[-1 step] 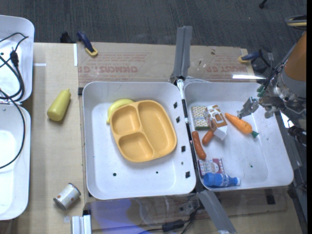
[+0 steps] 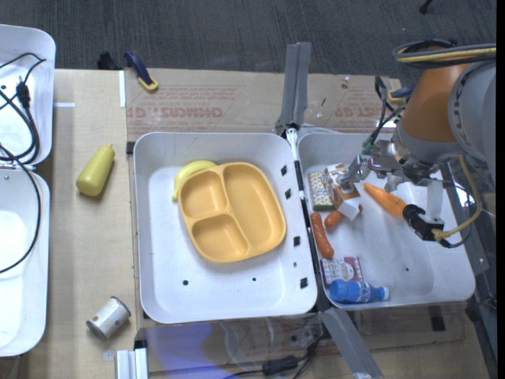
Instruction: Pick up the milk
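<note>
Milk carton (image 2: 319, 189) lying flat in the right-hand bin (image 2: 442, 287), close against its left wall, just above a red sausage (image 2: 322, 237). Gripper (image 2: 353, 174) low over the same bin, just right of the carton and beside a carrot (image 2: 385, 199); open or closed, impossible to tell.
</note>
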Available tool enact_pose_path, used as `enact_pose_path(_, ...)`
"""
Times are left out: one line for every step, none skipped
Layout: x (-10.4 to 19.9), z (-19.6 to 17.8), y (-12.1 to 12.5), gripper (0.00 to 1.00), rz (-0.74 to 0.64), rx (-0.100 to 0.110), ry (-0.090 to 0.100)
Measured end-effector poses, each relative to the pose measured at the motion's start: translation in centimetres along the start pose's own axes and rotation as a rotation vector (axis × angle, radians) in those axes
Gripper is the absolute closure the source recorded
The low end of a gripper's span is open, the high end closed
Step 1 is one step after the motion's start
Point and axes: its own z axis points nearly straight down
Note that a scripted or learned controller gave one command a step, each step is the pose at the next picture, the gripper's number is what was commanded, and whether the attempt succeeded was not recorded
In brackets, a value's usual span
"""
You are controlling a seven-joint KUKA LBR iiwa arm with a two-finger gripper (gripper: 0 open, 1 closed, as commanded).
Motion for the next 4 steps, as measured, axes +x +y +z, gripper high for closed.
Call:
enact_pose_path(1.6,1.3,2.9,0.0,0.312,-0.011,-0.001)
enact_pose_path(1.6,0.1,3.2,1.0,0.31,-0.021,0.0)
enact_pose_path(4.2,-6.2,-4.8,1.0,0.216,0.033,-0.004)
enact_pose_path(9.5,-6.1,-6.6,1.0,0.777,0.033,-0.014)
